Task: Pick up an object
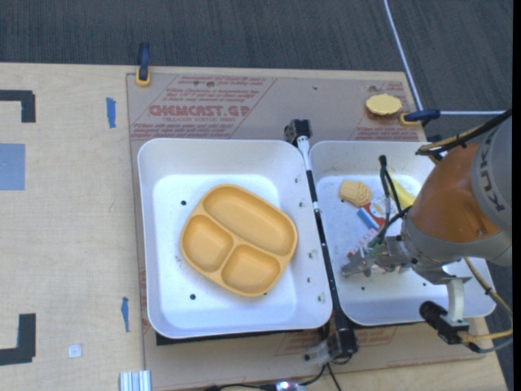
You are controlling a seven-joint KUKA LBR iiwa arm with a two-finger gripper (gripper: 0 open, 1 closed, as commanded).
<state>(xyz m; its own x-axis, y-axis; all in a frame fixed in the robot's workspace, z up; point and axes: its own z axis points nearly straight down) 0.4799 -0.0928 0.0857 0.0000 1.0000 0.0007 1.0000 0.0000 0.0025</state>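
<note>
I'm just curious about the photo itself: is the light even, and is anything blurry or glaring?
In the camera view, light is soft and fairly even; the yellow divided plate casts only a faint shadow and shows a mild sheen. The left bin looks bright but not blown out. Small items by the gripper in the right bin are too small and soft to identify.

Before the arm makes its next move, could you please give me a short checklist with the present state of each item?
1. Gripper is low inside the right bin: ok.
2. An object is seen between its fingers: cannot tell.
3. Pickable items lie nearby, the ridged yellow piece and the red and blue items: ok.
4. Divided yellow plate sits in the left bin, apart from the arm: ok.
5. Cables cross the right bin near the wrist: not ok.
</note>
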